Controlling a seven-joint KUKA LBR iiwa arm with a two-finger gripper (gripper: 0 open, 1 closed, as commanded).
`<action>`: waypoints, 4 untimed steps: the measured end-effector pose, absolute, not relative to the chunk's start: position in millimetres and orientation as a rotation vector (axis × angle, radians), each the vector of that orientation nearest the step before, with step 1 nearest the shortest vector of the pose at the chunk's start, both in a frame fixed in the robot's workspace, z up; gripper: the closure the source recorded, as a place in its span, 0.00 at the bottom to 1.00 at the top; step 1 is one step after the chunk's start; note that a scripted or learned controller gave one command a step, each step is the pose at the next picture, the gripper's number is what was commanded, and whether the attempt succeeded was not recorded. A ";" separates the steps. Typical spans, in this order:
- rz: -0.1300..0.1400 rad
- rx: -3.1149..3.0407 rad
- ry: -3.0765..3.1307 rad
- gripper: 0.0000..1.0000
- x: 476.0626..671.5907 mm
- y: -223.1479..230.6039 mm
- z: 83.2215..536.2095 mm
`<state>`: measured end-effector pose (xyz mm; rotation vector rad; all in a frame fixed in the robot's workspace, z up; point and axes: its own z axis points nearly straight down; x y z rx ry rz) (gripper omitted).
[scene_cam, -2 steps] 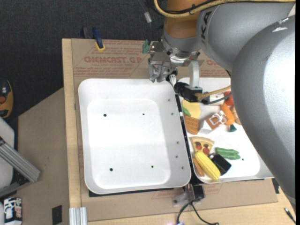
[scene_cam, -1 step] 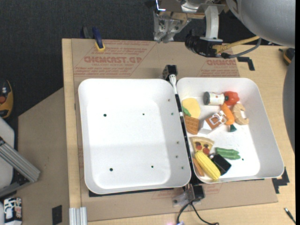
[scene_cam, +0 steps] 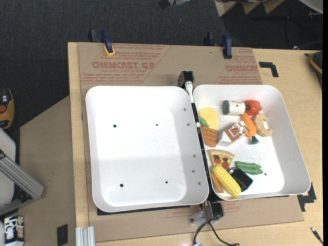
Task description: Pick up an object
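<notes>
From my seat, taking the divider (scene_cam: 195, 132) between the bins as landmark: the left bin (scene_cam: 138, 142) lies bare beside it. Just right of the divider, in the right bin (scene_cam: 287, 137), sit a yellow piece (scene_cam: 209, 116), a waffle cone (scene_cam: 209, 136), a pizza slice (scene_cam: 221, 159) and a corn cob (scene_cam: 226, 181). Farther right lie a white cylinder (scene_cam: 235, 107), a carrot (scene_cam: 248, 124) and a green pod (scene_cam: 249, 167). I cannot tell how the gripper stands. My worry: the toys touch, so a descent could wedge between two or strike the divider.
</notes>
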<state>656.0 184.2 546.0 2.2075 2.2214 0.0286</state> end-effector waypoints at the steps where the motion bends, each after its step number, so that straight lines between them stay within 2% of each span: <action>1: -0.017 2.221 2.233 1.00 592.4 221.3 432.7; 2: -0.021 2.227 2.226 1.00 601.1 224.5 301.3; 3: 0.028 2.213 2.222 1.00 553.4 225.1 468.1; 4: -0.025 2.228 2.224 1.00 564.8 223.8 299.1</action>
